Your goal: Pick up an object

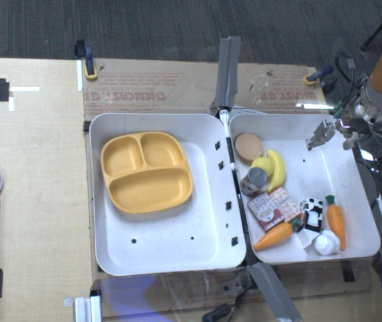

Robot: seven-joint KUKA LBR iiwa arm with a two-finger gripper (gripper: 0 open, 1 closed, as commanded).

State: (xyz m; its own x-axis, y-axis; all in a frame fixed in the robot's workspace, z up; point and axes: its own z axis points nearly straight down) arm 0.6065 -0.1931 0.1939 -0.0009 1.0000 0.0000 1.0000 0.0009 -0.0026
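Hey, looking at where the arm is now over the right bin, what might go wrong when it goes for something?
The toys lie packed together: the banana touches the grey can, so the pincer might clip two things or nudge one aside. The two carrots lie close to the bin wall, which could block a finger. The pincer hangs at the bin's far right rim, well away from them.

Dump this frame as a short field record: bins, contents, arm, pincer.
left bin: shallow white bin holding a yellow three-compartment plastic plate
right bin: shallow white bin with all small items along its left and lower sides
right bin contents: tan round disc, yellow banana, grey cylinder, red-and-white packet, two orange carrots, black-and-white cow figure, white ball
arm: enters from right, above right bin's upper right corner
pincer, holds nothing visible; finger state unclear
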